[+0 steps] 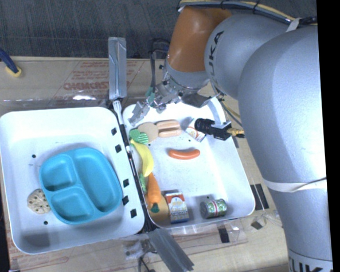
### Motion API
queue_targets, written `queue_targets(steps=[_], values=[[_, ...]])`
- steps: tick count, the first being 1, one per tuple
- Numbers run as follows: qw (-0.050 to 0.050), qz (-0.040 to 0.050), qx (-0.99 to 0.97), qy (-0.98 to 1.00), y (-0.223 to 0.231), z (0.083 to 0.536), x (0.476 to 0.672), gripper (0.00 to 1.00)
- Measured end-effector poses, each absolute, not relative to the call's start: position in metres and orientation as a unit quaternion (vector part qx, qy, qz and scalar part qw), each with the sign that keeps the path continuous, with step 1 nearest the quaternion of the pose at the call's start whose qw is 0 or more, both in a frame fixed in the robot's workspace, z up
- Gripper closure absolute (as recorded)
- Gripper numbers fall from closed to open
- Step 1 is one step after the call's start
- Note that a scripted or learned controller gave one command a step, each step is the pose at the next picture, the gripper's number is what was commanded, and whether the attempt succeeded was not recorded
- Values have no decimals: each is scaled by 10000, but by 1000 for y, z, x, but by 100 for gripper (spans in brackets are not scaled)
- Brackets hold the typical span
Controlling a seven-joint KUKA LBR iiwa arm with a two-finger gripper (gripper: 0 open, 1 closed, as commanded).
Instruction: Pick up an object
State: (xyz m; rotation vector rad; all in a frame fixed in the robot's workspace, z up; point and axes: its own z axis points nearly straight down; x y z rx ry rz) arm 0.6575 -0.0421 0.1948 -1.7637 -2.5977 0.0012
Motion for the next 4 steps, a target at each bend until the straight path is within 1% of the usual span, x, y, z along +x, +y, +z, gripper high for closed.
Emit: queue_targets(steps=[1,2,3,4], values=[[2,23,-5838,-8119,-133,216,585,0],[-47,-13,-5098,-8603,-139,95,648,0],[-31,-19,-6309,-7759,-151,96,641,0],[-47,-15,-5966,-8025,-189,97,584,0]])
